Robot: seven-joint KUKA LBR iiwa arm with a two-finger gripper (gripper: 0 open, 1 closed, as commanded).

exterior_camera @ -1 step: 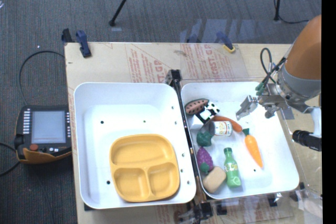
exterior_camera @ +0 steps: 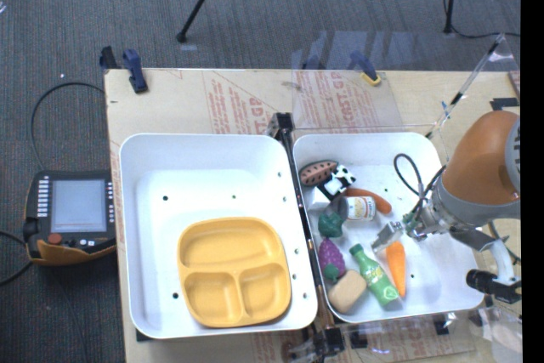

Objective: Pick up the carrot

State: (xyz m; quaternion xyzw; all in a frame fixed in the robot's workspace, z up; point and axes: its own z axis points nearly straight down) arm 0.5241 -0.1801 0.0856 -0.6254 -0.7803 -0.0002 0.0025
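Carrot (exterior_camera: 396, 266) is lying in the right bin (exterior_camera: 425, 150), just right of the green bottle (exterior_camera: 374, 274), long axis running near-to-far. Gripper (exterior_camera: 393, 235) is hovering just above its far end, fingers narrowly parted, holding nothing.

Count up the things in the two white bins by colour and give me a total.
Orange: 2, the carrot and a second orange piece
Green: 2, the bottle and a dark green lump
Purple: 1
Tan: 1
Brown: 1
Black and white: 1
White jar: 1
Yellow tray: 1
Total: 10
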